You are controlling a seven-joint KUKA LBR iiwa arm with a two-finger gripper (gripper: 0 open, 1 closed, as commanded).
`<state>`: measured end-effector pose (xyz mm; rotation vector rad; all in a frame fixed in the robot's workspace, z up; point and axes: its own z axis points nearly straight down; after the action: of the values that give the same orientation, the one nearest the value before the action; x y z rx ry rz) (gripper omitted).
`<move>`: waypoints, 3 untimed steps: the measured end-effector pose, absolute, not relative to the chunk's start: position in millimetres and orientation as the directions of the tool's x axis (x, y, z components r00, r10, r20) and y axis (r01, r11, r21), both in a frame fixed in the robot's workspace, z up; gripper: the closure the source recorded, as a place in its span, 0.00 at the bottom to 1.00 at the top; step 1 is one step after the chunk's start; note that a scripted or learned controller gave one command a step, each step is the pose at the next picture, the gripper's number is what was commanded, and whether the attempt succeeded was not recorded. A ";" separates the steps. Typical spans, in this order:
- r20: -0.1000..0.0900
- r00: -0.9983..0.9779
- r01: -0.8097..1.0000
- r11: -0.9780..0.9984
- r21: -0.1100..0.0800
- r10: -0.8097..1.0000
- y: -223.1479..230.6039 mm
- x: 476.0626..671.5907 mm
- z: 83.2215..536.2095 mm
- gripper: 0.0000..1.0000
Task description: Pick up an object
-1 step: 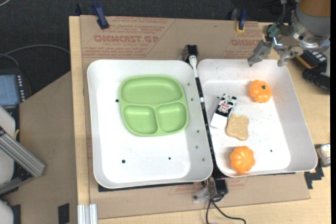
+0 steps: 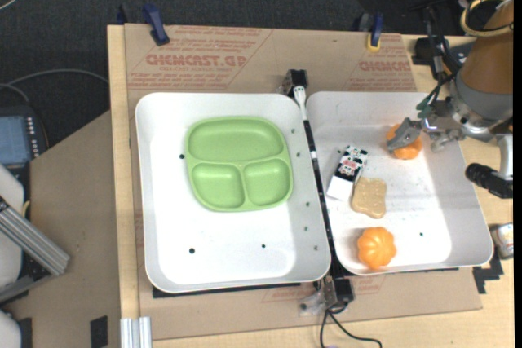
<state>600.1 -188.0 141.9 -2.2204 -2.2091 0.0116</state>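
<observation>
Closest to the camera in the right bin (image 2: 457,253) there's a little orange pumpkin (image 2: 376,247) sitting near the front edge. It looks like a plastic toy, so probably light and hard, rounded and ribbed, which means the fingers could skate off unless they close square across the middle.

Just behind it is a tan sponge (image 2: 369,197), or maybe toast, I can't tell which. It lies flat and low, so it would be awkward to get under, and if it's soft it'll squash a bit. Touching its left side is a small white card (image 2: 338,188), and above that sits a black-and-white box (image 2: 351,164) with some red on it. The box is likely stiff cardboard and light, so gripping across the narrow sides seems the sane option.

Further back, the gripper (image 2: 414,134) is down on a small orange thing (image 2: 405,140) near the right bin's far right side. The grey fingers are closed around it, one either side, so I'd call that clamped on it. It's mostly hidden, so I can't say what it is exactly. It's small, presumably light, and easy to lose if the hold is off-centre.

Over in the left bin (image 2: 163,175) there's just a green tray (image 2: 240,163) with three compartments, lying flat toward the back. It's wide and thin, so I guess you'd have to pinch the rim.
</observation>
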 end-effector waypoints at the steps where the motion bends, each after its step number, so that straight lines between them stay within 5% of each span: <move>1: 0.017 -0.003 1.000 0.003 -0.004 1.000 -218.4 654.8 83.5 0.00; 2: 0.004 -0.004 1.000 0.004 0.002 1.000 -220.1 653.8 96.0 1.00; 3: 0.004 -0.008 1.000 0.008 -0.001 1.000 -134.6 667.8 84.5 1.00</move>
<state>667.8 -134.6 84.5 -2.2103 -2.2278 -0.0027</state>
